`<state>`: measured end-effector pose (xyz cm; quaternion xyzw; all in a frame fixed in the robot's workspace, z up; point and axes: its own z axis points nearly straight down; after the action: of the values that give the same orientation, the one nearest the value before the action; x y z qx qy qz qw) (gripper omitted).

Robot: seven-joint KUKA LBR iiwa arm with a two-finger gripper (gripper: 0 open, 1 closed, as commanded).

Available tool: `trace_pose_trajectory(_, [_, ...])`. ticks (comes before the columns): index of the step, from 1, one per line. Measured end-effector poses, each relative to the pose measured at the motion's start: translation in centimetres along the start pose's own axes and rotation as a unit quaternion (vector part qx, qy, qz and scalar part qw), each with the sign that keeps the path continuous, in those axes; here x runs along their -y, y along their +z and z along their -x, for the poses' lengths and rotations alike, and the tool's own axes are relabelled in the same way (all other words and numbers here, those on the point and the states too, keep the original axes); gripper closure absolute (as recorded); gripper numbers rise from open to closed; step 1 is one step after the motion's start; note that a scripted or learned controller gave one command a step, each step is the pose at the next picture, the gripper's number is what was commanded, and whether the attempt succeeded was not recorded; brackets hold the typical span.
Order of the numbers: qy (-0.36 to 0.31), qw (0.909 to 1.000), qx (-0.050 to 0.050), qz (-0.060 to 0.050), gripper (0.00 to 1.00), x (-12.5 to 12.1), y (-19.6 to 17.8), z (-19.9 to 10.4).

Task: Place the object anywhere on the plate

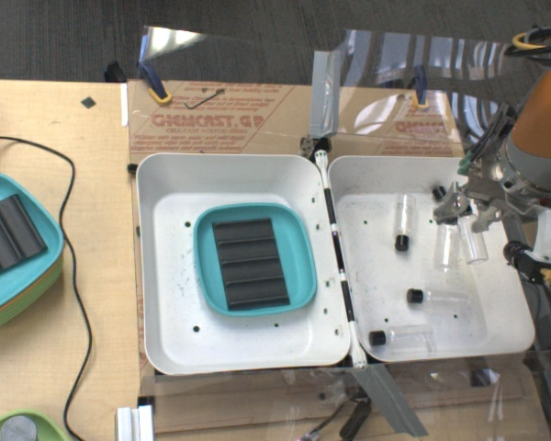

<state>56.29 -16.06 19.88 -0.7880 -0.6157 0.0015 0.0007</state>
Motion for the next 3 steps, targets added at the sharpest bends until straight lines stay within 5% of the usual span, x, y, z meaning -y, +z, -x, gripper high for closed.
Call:
trace_pose_trajectory(1, [-0.026, 0.9997, 0.000, 0.000, 1.00, 4.9, 0.7, -6.8])
trace_pose_trajectory(3, [-0.167, 0.9859, 0.000, 0.000, 1.00, 6.8, -0.3, -17.9])
